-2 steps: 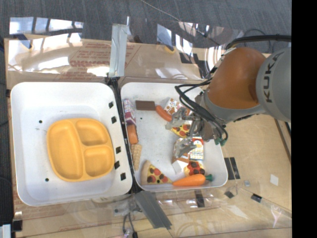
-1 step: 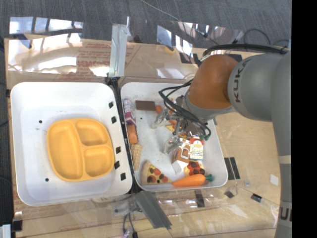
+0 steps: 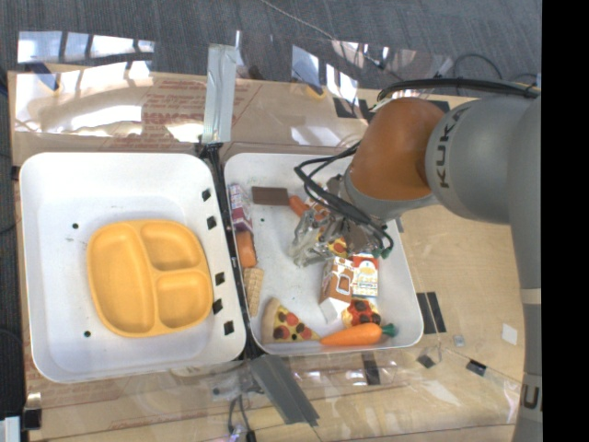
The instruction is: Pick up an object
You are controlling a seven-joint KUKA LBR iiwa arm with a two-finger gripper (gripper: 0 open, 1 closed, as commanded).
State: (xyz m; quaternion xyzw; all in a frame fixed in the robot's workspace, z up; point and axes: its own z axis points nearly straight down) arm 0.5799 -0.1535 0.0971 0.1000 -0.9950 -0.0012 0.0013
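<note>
Objects to be picked: a heap of toy food is seen in the right white bin [image 3: 405, 288], right of the frame's centre.
Carton: a small orange-and-white printed carton [image 3: 352, 279] is seen tilted near the bin's middle right, just below the gripper.
Carrot: an orange plastic carrot with a green tip [image 3: 354, 336] is laid along the bin's lower edge.
Pizza slice: a toy pizza slice with red dots [image 3: 287, 324] is placed at the lower left of that bin, just left of the carrot.
Cone: a tan waffle-textured cone [image 3: 253, 286] is laid by the bin's left wall, with an orange sausage-like piece [image 3: 246, 248] above it.
Brown bar: a dark brown flat bar [image 3: 270, 194] is seen near the bin's upper left.
Gripper: the metal two-finger gripper [image 3: 317, 243] is lowered into the right bin among the toys; whether it is apart or together cannot be told, as clutter and cables blur it, and nothing is clearly seen between its tips.
Arm: the grey arm with its orange band [image 3: 396, 150] is seen reaching in from the right, above the bin's upper right.
Left bin: a white shallow bin [image 3: 46, 191] is seen at the frame's left, bearing a yellow divided plastic tray [image 3: 147, 276].
</note>
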